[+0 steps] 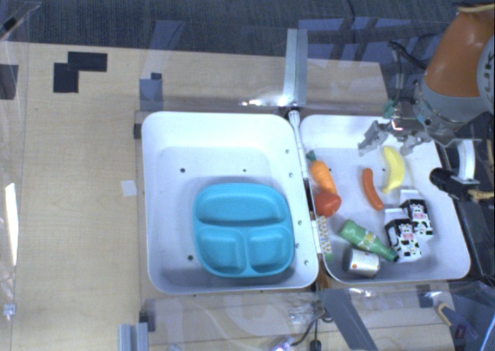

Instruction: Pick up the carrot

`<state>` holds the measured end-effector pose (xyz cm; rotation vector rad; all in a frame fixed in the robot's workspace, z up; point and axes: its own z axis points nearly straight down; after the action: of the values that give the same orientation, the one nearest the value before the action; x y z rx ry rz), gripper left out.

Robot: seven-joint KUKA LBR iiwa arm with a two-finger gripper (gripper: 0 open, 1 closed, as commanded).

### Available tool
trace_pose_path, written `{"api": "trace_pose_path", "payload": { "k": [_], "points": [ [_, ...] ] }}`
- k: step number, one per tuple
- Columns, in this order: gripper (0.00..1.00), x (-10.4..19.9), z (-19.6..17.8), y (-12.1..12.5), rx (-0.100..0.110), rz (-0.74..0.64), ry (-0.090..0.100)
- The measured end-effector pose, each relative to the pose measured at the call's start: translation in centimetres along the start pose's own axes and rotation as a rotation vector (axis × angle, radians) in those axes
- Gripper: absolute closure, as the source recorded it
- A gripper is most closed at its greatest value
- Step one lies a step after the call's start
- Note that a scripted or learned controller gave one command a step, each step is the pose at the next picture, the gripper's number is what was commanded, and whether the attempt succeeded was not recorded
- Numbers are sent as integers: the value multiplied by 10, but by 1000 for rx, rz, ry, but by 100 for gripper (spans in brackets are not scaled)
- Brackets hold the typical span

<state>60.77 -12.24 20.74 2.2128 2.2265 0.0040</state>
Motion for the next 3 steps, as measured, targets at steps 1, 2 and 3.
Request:
{"api": "trace_pose_path", "payload": {
  "k": [1, 2, 3],
  "points": [
    [0, 82, 22, 50, -1, 58, 1],
    [0, 21, 117, -4, -8, -77, -2],
    [100, 24, 105, -1, -16, -80, 1]
  ]
}}
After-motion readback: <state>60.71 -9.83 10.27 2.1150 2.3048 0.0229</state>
